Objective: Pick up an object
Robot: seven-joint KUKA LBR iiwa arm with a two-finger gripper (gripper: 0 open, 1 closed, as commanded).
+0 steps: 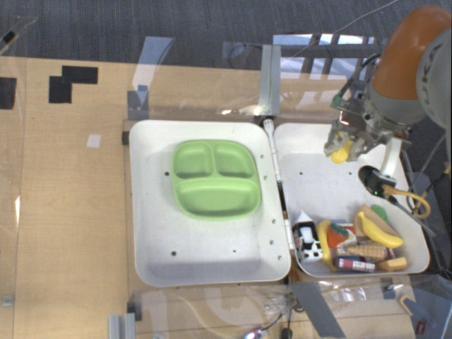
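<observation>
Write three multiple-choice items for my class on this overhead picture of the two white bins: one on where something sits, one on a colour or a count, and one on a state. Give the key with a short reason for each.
1. Where does the green divided plate lie?
A. In the left bin
B. In the right bin
C. On the wooden bench outside the bins

2. How many compartments does the green divided plate have?
A. Two
B. Three
C. Five

3. What shows at the gripper?
A. It presses down on the green plate
B. It sits above the right bin with a small yellow object at its fingers
C. It grips the banana

Key:
1 A, the plate fills the middle of the left bin.
2 B, two small sections sit above one wide one.
3 B, the yellow object shows at the fingertips, over the bin's upper part, while the banana lies in the toy pile near the lower corner.
</observation>
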